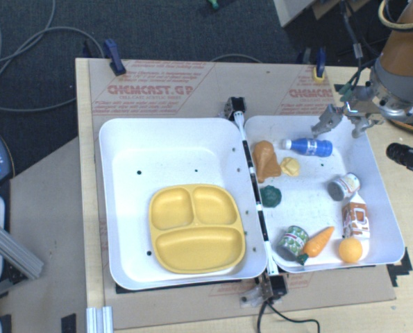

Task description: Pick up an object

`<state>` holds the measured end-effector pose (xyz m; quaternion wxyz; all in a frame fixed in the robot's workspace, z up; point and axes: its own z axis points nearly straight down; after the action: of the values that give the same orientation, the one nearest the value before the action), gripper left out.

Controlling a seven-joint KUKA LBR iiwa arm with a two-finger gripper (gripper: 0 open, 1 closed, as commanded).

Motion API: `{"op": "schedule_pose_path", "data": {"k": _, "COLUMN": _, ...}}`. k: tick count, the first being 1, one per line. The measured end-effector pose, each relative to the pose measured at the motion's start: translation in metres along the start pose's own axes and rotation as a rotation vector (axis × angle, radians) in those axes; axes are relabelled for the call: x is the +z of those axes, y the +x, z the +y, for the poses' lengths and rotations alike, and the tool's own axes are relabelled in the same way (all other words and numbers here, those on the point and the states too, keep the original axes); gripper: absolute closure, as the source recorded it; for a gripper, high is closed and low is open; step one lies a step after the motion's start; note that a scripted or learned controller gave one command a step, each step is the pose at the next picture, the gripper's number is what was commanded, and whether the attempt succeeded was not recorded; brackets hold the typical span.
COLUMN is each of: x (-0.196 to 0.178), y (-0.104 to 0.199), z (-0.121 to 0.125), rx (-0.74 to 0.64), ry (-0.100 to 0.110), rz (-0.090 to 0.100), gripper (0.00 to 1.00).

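Observation:
My gripper [343, 125] hovers over the back right corner of the right bin [386, 207], open, with nothing between its fingers. Just below and left of it lies a blue bottle [310, 146] on its side. Further left are a brown bread-shaped piece [264, 159], a small yellow piece [289, 166] and a dark green lump [271, 196]. A grey can [344, 186], a brown and white carton [355, 220], an orange [350, 250], a carrot [318, 241] and a green can [293, 241] fill the front of the bin.
The left bin [123, 158] holds a yellow divided plate [196, 227]. A black hinge strip [251, 179] runs between the two bins. The arm's grey and orange wrist [400, 61] stands at the right edge, above the bench.

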<state>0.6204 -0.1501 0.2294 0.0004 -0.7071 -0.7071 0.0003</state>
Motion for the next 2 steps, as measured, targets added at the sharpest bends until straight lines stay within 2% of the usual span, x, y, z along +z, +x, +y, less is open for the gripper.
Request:
{"op": "schedule_pose_path", "data": {"k": 1, "x": 0.089, "y": -0.033, "z": -0.022, "rx": 0.003, "ry": 0.008, "rz": 0.001, "gripper": 0.00}}
{"op": "schedule_pose_path", "data": {"k": 2, "x": 0.140, "y": -0.040, "z": -0.057, "rx": 0.002, "ry": 0.006, "rz": 0.002, "gripper": 0.00}}
